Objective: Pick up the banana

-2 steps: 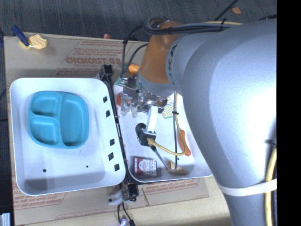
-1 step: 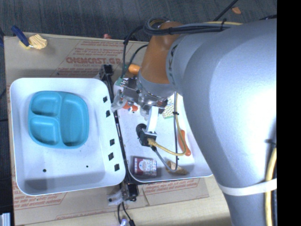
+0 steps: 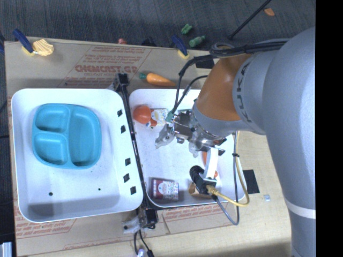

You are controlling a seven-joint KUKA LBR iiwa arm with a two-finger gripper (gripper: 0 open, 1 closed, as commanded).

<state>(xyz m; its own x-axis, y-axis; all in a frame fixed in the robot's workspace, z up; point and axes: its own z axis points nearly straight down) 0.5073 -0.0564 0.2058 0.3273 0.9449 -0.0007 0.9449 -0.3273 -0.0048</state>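
The grey arm (image 3: 278,95) reaches in from the right, over the right white bin (image 3: 140,159). The left bin (image 3: 21,159) holds a blue divided plate (image 3: 67,134). The gripper (image 3: 165,137) hangs over the middle of the right bin (whether it is released or clenched we cannot tell). We cannot tell where the banana lies. A dark red box (image 3: 163,189) sits at that bin's near edge, an orange-red ball (image 3: 142,113) at its far left, and a carrot (image 3: 158,79) lies on the bench beyond.
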